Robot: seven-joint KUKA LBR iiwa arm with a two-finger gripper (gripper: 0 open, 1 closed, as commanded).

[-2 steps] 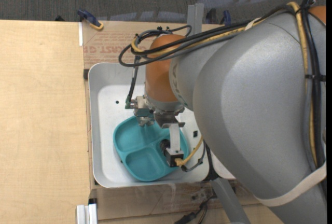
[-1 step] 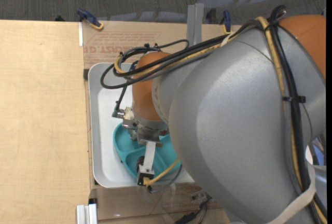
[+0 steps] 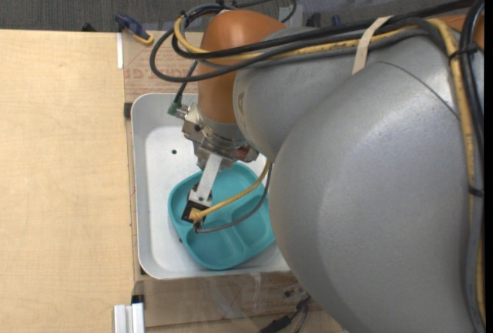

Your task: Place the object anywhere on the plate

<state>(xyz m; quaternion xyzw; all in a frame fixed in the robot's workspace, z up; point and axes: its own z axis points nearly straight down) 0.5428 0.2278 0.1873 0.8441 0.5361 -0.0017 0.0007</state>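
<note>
A teal plate with raised dividers lies in the white bin, toward the bin's near right. My gripper hangs below the orange wrist band, over the plate's far left rim. The grey arm covers the plate's right side and whatever is under the wrist. Nothing lies on the part of the plate I can see.
A pale wooden surface borders the bin on the left. A small dark speck sits on the bin floor beyond the plate. A small blue and yellow item lies past the bin's far left corner. The arm's bulk covers the right half.
</note>
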